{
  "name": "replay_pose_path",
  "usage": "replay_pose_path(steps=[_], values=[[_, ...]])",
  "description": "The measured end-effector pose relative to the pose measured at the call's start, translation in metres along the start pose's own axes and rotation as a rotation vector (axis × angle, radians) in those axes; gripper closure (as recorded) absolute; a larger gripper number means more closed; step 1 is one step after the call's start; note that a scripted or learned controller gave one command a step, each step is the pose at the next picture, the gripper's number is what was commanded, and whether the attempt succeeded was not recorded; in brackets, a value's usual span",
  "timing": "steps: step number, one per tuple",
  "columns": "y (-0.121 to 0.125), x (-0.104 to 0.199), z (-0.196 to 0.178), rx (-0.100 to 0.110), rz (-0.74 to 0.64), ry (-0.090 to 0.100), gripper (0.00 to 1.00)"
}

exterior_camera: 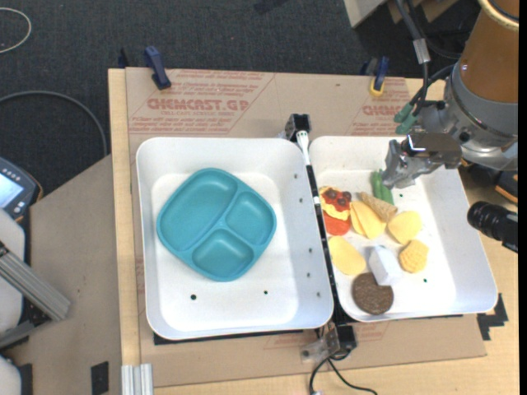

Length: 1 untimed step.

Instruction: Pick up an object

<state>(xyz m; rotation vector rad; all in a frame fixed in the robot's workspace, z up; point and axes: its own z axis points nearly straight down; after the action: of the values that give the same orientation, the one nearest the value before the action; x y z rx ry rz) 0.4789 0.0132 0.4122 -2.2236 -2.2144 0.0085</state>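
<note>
The right bin (461, 245) holds a cluster of toy food. A green piece (380, 192) lies at the back of the cluster, with a tan cone-shaped piece (380, 207) and yellow wedges (365, 220) beside it. A red and orange piece (334, 206) lies at the left of the cluster. A yellow oval (347, 257), a pale grey block (381, 264), a ridged yellow piece (413, 256) and a brown disc (372, 295) lie nearer the front. My gripper (398, 171) hangs low over the bin's back, just above and right of the green piece.
The left bin (165, 303) carries a teal divided plate (216, 223). A black clamp (298, 126) sits where the two bins meet at the back. Blue and yellow clips (156, 66) hold the cardboard base. A black knob (494, 219) sits off the right bin's edge.
</note>
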Motion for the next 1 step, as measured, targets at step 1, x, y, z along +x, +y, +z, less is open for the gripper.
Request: replay_pose_path(steps=[1], values=[[-0.0001,0.0861,-0.0531,-0.013,-0.014,0.005,1.0]])
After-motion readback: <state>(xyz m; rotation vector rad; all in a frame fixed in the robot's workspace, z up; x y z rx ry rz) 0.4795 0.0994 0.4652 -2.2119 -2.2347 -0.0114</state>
